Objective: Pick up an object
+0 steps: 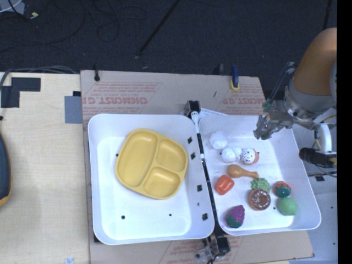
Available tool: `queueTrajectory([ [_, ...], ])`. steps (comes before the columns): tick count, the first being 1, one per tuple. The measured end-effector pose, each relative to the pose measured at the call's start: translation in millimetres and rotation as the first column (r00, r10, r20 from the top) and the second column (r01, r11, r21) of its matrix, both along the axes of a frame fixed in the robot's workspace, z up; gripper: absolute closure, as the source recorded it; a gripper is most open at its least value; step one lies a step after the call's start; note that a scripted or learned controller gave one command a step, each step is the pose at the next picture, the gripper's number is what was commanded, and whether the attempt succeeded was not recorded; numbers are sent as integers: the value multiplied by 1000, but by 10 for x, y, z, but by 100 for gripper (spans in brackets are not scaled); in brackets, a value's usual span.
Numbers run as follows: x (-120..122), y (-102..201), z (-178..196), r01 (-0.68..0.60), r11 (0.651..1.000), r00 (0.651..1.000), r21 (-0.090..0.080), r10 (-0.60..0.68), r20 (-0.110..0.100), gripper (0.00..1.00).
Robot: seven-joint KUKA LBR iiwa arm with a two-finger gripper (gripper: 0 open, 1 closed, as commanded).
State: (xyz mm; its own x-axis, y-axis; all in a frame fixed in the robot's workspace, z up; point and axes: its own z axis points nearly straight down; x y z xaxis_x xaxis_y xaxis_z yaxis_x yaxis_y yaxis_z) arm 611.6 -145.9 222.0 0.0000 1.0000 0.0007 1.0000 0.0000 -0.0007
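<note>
1. Nearest you, at the bottom edge, the two white bins meet at a dark clamp (212,250) on the cardboard sheet (165,95) that covers the bench (38,164).
2. On your left, the left bin (104,213) holds a yellow divided plate (152,163), lying flat and slightly turned, in the bin's upper middle.
3. Moving right, the right bin (308,213) carries the small toy foods. A red pepper (224,185) lies near the divider, with a purple grape cluster (236,216) below it.
4. Above these you see two white pieces (219,141) and a white speckled ball (248,156), close together.
5. A tan drumstick (242,172) lies across the middle, just beside a green broccoli piece (260,185) and a brown doughnut (259,199).
6. Furthest right sit a red-and-green strawberry (282,189) and a green ball (286,206), touching or nearly so.
7. The end effector (265,130) hangs over the right bin's upper right corner, apart from every toy. You cannot tell how its jaws stand; nothing shows between them.
</note>
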Motion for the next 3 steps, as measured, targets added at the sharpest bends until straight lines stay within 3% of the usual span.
queueTrajectory([
  [1,-487,152,769,-1,1000,1000,0,1,4,100],
  [2,-755,1203,1686,-11,1000,1000,3,11,9,100],
  [3,-1095,1775,1969,-6,1000,1000,2,6,2,100],
])
